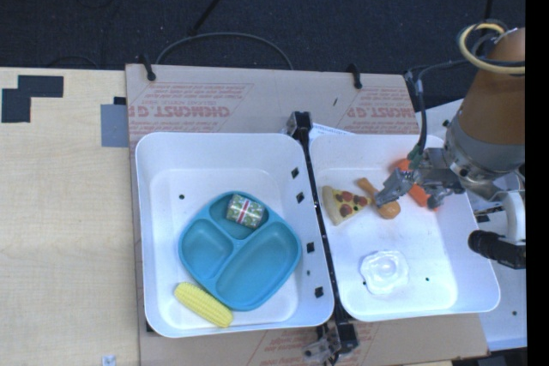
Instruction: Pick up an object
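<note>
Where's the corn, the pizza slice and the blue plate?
corn (203, 305), camera view, middle of the yellow cob.
pizza slice (342, 206), camera view, middle of the topped wedge.
blue plate (254, 263), camera view, bare floor of its biggest compartment.

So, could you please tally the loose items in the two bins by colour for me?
Blue: 1, divided plate
Yellow: 1, corn cob
Green and red: 1, small can
Tan with red: 1, pizza slice
Orange: 2, pieces near the end effector
White: 1, round item
Total: 7
</note>
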Controlling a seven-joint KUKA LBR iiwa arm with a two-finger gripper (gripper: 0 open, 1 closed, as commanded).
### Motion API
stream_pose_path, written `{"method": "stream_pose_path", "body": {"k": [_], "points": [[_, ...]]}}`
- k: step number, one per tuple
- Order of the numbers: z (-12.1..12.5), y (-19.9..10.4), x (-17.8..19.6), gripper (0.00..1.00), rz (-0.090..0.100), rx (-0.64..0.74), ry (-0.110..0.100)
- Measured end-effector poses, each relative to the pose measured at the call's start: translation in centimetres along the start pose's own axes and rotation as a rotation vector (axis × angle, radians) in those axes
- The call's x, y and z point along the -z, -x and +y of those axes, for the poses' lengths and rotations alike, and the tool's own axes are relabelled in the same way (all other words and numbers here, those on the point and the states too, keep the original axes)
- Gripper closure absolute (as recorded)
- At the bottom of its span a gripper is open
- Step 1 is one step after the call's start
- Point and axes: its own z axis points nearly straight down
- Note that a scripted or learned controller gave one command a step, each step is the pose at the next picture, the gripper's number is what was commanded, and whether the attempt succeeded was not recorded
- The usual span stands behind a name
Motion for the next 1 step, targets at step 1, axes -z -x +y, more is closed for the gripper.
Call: {"method": "stream_pose_path", "body": {"k": [1], "points": [[0.17, 0.01, 0.46, 0.00, -0.001, 0.001, 0.010]]}}
